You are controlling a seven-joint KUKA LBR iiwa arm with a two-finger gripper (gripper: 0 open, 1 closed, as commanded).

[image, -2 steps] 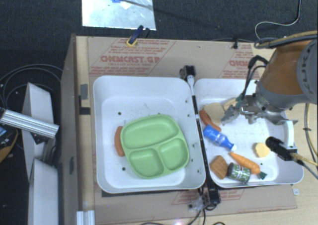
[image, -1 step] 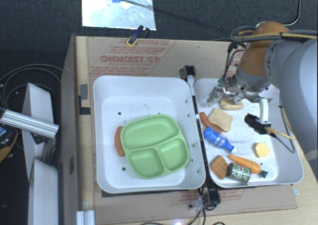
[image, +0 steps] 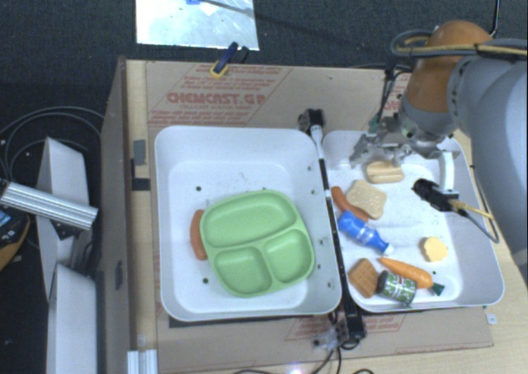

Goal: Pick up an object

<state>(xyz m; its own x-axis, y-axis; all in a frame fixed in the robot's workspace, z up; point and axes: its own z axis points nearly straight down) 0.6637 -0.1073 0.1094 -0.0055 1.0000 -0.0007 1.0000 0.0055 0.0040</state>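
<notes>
The grey arm (image: pixel 487 108) comes in from the right, its orange band high at the far side, and bends down over the right bin (image: pixel 487 281). In the left bin (image: pixel 177 199) sits a green divided tray (image: pixel 256 242) with a sausage (image: pixel 196 234) tucked against its left edge.

The right bin holds the pickings: a blue bottle (image: pixel 361 231) near the middle, a slice of toast (image: pixel 366 198) just beyond it, a carrot (image: pixel 406 272) and a green can (image: pixel 397 287) at the near side, and a small yellow cheese chunk (image: pixel 434 248) to the right.

The gripper (image: pixel 381 149) hangs at the bin's far end, right above a pale bread roll (image: pixel 384 172). Whether the claw is spread or clenched I cannot tell from here. It looks like the approach step; next it would need to drop straight down and close around the roll.
</notes>
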